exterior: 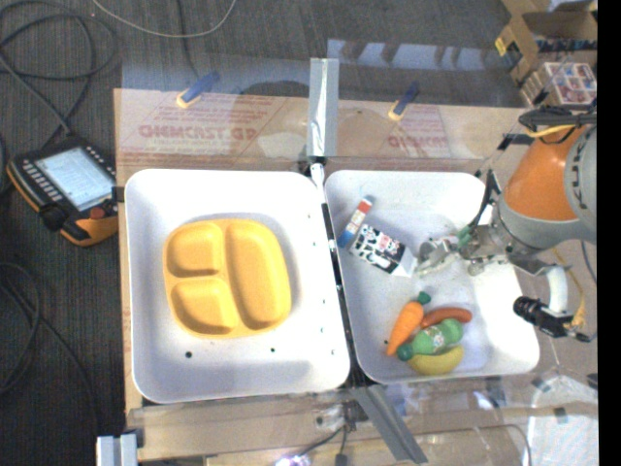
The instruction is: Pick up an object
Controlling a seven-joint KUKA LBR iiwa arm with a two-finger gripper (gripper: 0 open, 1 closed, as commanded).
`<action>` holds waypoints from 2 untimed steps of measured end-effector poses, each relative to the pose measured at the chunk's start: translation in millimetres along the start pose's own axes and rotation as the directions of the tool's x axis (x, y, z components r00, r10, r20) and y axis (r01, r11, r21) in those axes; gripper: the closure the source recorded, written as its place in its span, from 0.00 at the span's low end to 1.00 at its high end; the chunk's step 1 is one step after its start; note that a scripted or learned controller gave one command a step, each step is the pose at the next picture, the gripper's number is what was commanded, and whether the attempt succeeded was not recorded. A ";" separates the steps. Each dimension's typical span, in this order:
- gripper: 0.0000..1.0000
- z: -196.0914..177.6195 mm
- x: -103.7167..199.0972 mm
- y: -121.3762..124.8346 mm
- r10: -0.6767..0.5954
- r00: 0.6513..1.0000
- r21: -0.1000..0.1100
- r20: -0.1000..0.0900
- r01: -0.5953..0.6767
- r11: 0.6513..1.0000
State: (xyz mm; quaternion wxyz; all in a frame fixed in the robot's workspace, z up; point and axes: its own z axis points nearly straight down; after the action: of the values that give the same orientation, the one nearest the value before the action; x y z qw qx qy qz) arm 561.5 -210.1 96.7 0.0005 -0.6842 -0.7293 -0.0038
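1. Near edge of the right bin (505, 357): banana (437, 360), green bottle (437, 338), carrot (407, 326), red pepper (448, 315) bunched together.
2. Left bin (146, 357): yellow tray (230, 277).
3. Mid right bin: gripper (434, 254), finger gap unclear, can't tell; milk carton (376, 249) just beside.
4. Far side: glue stick (357, 220).

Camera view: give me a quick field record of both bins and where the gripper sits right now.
left bin: holds a yellow divided tray
right bin: holds all the loose items
upper items: small tube, black-and-white carton
lower cluster: carrot, red sausage, green bottle, banana, all bunched together
gripper: over the right bin, right of the carton, above the cluster
held object: none visible between the fingers
finger state: cannot tell
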 end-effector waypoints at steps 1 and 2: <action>0.00 7.5 4.1 44.2 -0.049 0.999 -0.006 0.007 0.049 0.999; 1.00 -1.5 4.7 45.1 -0.051 0.999 -0.007 0.007 0.051 0.999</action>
State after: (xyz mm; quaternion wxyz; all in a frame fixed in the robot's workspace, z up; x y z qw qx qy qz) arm 606.2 -202.5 98.4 -0.0044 -0.6654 -0.7465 -0.0041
